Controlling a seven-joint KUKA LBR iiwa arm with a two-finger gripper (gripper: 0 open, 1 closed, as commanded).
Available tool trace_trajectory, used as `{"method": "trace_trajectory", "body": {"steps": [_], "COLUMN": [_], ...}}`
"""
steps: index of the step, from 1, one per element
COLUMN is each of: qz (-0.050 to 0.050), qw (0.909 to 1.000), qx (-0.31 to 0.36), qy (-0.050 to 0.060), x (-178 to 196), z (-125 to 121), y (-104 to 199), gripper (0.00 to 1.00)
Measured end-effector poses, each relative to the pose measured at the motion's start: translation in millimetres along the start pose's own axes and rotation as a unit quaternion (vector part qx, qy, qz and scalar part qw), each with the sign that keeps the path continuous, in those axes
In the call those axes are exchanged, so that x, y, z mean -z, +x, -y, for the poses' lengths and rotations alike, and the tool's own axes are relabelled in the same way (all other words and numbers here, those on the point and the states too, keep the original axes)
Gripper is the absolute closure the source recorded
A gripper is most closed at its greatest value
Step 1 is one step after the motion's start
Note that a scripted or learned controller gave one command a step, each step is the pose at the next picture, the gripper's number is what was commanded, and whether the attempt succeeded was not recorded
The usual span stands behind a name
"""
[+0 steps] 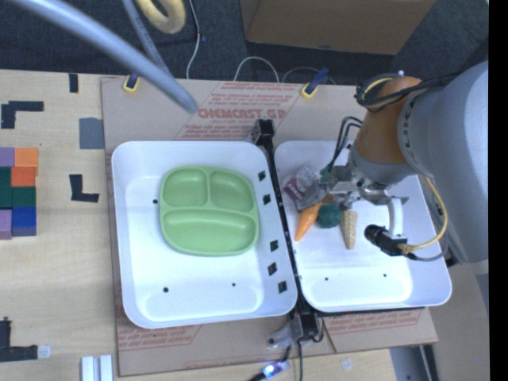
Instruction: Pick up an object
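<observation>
The grey arm with its orange band is reaching in from the right and hanging low over the right-hand shallow white bin [413,288], its hand [337,190] sitting right above a tight cluster of small toys. Whether that hand is spread or closed, I cannot tell from up here; the wrist is covering it.

In the cluster, an orange carrot-shaped toy [306,221] is lying slanted near the divider, a small teal rounded piece [328,217] is touching its upper end, a cream ribbed cone [349,228] is lying just beside that, and a clear crinkly pinkish packet [300,182] is sitting just behind them. Any of these could be the pick.

Over in the left-hand white bin [139,284], a pale green divided plastic plate [209,211] is lying flat, well apart from the action.

The risk, as I'm judging it: everything's crowded together, so a descent could land between pieces, knock the carrot aside, or pinch two at once. The tapered cone looks likely to squirt out of a squeeze.
</observation>
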State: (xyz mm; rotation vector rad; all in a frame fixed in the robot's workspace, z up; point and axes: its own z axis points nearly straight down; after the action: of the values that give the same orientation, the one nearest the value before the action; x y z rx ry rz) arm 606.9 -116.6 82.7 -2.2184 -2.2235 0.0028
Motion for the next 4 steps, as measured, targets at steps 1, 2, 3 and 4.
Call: {"method": "trace_trajectory", "body": {"steps": [1, 2, 3, 4], "qz": [0.000, 0.000, 0.000, 0.000], "qw": [1.0000, 1.0000, 1.0000, 1.0000], "qx": [0.000, 0.000, -0.001, -0.001], "qy": [-0.001, -0.001, -0.002, -0.001], "x": [13, 55, 99, 142], "z": [-1, -1, 4, 7], "y": [0, 5, 2, -2], "gripper": [1.00, 1.00, 1.00, 1.00]}}
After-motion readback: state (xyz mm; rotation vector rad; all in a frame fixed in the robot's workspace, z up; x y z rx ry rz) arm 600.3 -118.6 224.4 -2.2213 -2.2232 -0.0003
